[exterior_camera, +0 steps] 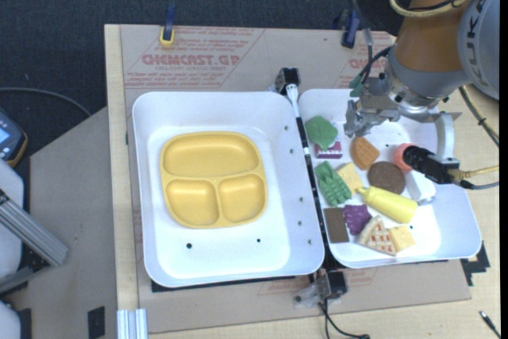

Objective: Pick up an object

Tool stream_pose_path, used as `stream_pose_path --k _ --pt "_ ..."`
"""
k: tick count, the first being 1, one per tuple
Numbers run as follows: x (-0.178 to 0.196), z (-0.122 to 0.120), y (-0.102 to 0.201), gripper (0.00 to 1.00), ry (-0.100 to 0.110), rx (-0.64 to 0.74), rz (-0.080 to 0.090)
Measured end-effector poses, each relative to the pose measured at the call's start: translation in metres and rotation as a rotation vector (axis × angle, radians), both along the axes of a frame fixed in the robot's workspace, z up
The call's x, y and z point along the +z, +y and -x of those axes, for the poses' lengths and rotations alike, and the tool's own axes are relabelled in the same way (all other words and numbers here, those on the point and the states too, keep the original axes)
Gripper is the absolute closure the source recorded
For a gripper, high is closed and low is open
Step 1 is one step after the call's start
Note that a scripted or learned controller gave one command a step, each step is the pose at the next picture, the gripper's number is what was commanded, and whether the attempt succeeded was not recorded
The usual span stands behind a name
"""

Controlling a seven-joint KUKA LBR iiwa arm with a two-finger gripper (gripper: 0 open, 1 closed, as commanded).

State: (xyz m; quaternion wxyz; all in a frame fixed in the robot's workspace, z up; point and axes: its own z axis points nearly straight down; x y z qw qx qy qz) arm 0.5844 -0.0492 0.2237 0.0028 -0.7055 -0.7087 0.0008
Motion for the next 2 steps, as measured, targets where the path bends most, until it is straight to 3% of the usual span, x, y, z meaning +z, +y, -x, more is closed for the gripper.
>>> stream_pose_path --k 2 --pt "-0.01 0.037 0.104 1.0 0.0 0.001 0.0"
